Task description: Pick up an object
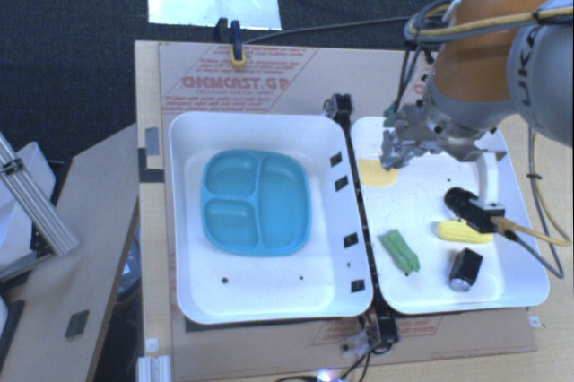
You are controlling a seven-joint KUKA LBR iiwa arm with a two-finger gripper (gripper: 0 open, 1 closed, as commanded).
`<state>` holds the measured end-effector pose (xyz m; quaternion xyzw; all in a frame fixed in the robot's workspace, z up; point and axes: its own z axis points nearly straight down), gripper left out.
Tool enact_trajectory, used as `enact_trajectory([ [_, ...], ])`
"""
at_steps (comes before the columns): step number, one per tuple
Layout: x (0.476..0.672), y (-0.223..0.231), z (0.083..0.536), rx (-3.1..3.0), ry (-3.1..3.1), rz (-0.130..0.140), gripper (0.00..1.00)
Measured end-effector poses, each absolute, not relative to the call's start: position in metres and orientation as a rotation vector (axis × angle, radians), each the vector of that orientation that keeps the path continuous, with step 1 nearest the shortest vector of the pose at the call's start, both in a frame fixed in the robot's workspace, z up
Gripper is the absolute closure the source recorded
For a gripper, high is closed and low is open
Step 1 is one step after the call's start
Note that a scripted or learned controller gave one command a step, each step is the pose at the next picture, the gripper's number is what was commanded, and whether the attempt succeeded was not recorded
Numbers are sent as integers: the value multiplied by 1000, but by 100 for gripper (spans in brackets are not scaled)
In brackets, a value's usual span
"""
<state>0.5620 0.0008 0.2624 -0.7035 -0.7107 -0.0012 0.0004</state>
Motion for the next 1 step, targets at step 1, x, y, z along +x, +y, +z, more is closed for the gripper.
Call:
enact_trajectory([
  [1, 544, 60, 247, -2208, -2232, -3, 100],
])
